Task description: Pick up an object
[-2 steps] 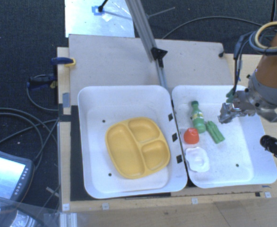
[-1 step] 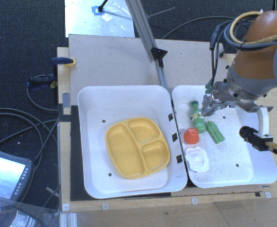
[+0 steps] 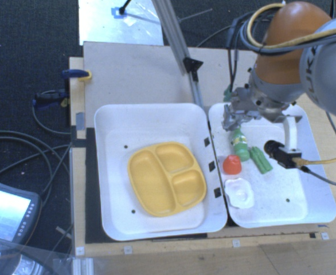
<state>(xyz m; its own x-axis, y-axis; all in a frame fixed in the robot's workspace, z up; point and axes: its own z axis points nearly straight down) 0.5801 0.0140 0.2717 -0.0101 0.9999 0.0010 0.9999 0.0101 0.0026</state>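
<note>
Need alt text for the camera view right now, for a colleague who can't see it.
The gripper hangs over the right bin, just above a green bottle, with a red cap, green stick and white piece nearby. The left bin holds a yellow divided tray.

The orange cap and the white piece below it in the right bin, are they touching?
Apart. The camera view shows a thin strip of bin floor between the orange cap and the white piece.
</note>
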